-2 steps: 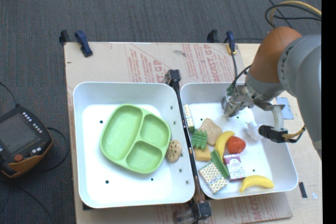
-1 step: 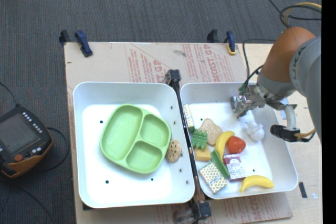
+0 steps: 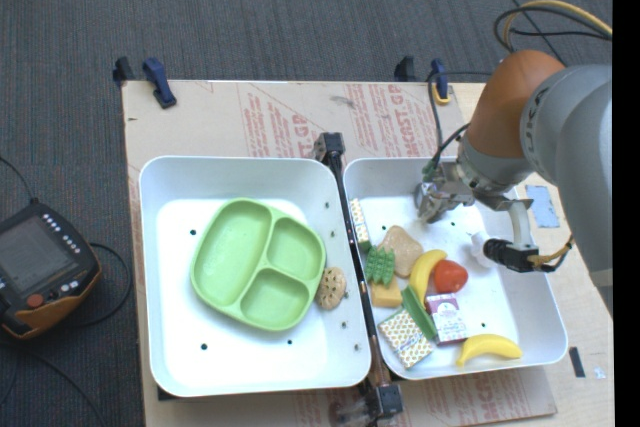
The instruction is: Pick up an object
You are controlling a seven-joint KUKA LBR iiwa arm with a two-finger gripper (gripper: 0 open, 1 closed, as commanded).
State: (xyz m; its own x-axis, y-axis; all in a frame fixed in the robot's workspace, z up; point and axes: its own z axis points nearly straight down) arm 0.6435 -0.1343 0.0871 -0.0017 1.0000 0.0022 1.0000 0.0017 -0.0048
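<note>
The gripper (image 3: 436, 203) hung low over the far part of the right bin (image 3: 520, 315), just beyond the toast slice (image 3: 402, 248); whether it was apart or together I could not tell, and nothing showed clamped in it; the arm (image 3: 540, 130) reached in grey and smooth, orange band at the wrist. The toys lay in a heap nearer than the toast; a curved yellow banana (image 3: 425, 269) just right of it, long axis running from near-left up to far-right, tip pointing toward the gripper; a round glossy red tomato (image 3: 450, 276) touching that banana; a second banana (image 3: 488, 348) well nearer than the toast, lying almost crosswise, ends left and right; a small boxy carton (image 3: 447, 317) with a pink label between the two bananas; a ridged green piece (image 3: 380, 265) touching the toast's left side; a flat crosshatched cracker (image 3: 405, 337) nearer still. Left of the toast, in the left bin (image 3: 170, 335), sat a smooth pale-green divided plate (image 3: 258, 263), three compartments, with a speckled round cookie (image 3: 331, 287) leaning at its right edge.
</note>
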